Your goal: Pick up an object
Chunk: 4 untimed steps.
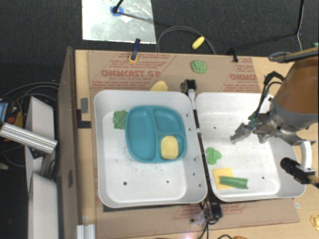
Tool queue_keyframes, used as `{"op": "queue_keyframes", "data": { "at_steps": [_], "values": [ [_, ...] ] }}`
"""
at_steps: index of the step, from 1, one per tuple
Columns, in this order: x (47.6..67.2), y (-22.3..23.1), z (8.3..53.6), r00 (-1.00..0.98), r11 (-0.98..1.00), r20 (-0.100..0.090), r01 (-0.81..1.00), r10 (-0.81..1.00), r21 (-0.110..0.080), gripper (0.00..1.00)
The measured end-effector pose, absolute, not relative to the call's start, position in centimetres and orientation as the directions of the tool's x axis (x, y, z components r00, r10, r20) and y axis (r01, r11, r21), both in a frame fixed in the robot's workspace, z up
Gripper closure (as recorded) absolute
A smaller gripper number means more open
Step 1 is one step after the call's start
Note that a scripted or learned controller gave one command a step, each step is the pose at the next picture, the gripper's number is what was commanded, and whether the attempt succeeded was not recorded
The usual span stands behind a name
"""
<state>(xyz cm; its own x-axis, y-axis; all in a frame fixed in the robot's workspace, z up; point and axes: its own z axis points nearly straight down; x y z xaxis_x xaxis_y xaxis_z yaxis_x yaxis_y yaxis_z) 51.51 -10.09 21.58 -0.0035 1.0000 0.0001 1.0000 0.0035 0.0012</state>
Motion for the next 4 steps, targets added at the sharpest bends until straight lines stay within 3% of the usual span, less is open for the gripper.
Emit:
{"op": "queue_keyframes", "data": {
  "at_steps": [1,2,3,4],
  "values": [
    [54.5,-8.2,8.0,-0.005,0.005,0.001,1.000,1.000,0.006,0.00],
    [65.1,-15.9,8.7,-0.004,0.004,-0.006,1.000,1.000,0.015,0.00],
    [57.4,-12.2,8.4,-0.001,0.001,0.003,1.000,1.000,-0.006,0.00],
    [64.9,-21.2,8.7,0.001,-0.001,-0.007,1.000,1.000,0.012,0.00]
  ]
}}
